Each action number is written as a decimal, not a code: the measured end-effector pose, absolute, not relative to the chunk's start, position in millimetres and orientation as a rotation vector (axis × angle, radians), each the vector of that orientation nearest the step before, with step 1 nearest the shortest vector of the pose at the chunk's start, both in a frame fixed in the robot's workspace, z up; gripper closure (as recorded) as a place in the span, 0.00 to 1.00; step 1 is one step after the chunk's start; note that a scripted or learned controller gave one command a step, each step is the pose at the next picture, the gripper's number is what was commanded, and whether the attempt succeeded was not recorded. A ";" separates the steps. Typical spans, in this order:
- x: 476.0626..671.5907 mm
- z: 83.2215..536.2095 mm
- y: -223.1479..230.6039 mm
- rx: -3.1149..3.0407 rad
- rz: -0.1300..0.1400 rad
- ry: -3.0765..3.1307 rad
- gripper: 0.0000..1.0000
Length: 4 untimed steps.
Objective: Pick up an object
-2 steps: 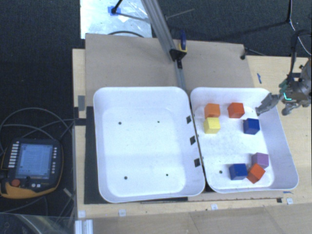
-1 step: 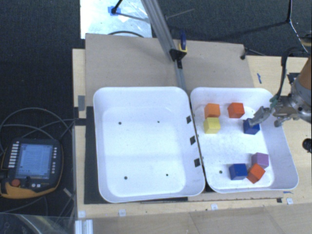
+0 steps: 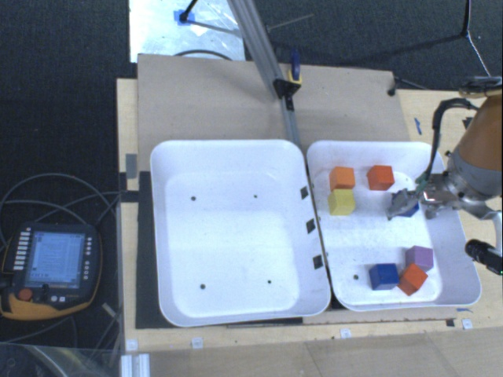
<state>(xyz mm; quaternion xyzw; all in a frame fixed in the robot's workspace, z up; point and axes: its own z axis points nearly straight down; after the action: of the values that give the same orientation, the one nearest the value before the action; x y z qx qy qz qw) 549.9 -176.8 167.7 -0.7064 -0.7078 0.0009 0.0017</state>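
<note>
Camera view: pincer (image 3: 403,205) low in right bin (image 3: 471,289); its state cannot be told; risk of closing beside orange cube (image 3: 380,177).

The bench (image 3: 346,100) carries two white bins side by side — left bin (image 3: 236,151), right bin (image 3: 464,289).

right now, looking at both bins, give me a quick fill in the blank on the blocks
1. The yellow block touches the ____ block behind it.
2. The purple block lies in the ____ bin.
3. The blue block sits beside a red-orange block and the ____ block.
4. The end effector hangs over the ____ bin.

Missing words: orange; right; purple; right
</note>
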 end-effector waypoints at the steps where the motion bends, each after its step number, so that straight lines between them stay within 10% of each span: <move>1: 539.1 114.0 -175.4 -2.216 0.003 -2.220 0.00; 2: 541.8 128.1 -176.2 -2.218 -0.003 -2.229 1.00; 4: 548.9 230.4 -180.1 -2.220 -0.006 -2.233 1.00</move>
<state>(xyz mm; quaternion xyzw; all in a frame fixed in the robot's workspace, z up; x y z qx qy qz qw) 548.9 -180.1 230.4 -0.7050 -0.7092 -0.0019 -0.0036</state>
